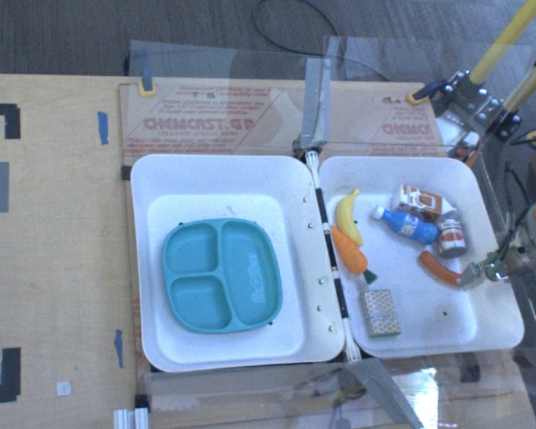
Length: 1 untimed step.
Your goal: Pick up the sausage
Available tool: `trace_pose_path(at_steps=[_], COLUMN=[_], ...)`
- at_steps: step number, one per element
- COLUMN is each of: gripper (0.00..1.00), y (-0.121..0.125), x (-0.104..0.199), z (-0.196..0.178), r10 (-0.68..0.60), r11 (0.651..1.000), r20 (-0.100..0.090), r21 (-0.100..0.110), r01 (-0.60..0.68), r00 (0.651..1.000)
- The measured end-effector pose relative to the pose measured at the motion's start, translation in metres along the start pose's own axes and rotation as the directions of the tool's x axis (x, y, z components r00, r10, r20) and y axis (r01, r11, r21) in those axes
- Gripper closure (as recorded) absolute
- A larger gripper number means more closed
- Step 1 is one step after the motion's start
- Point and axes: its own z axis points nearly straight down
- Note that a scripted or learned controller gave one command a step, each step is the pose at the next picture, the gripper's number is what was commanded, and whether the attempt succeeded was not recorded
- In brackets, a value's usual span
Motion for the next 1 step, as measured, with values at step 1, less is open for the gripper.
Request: trace_pose_path(at_steps=[1], gripper=[1.0], y=[-0.0004], x=[-0.0007], z=[-0.0027], r10=[0.002], r11=[1.0], r20=[0.001], r21=[-0.001], r01=[-0.002], r00=[1.0])
